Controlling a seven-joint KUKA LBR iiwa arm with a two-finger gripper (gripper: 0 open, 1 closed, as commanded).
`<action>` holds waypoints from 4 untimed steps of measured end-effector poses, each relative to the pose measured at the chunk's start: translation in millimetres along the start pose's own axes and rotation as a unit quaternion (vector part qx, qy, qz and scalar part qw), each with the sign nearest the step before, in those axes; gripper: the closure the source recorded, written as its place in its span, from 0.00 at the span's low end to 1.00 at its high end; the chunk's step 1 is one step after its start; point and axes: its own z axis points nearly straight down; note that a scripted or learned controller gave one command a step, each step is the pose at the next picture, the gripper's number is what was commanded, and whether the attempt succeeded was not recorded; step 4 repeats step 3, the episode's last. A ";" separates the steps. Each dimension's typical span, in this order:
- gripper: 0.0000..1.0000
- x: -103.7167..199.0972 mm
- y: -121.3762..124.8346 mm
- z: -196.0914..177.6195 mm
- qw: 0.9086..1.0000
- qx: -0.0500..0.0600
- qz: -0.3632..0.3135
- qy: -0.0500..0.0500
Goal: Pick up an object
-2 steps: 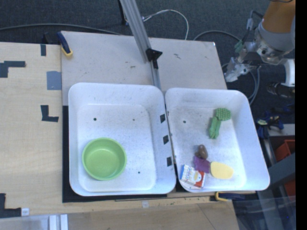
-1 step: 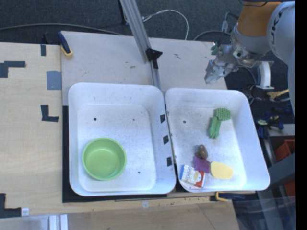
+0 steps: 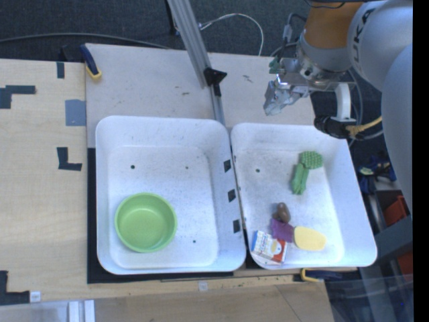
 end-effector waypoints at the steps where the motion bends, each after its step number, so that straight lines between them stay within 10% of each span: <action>1: 1.00 53.9 7.2 7.7 1.000 0.000 0.000 0.000; 3: 1.00 153.2 -2.2 38.8 1.000 0.002 0.001 -0.001; 4: 1.00 153.2 -2.2 38.8 1.000 0.002 0.001 -0.001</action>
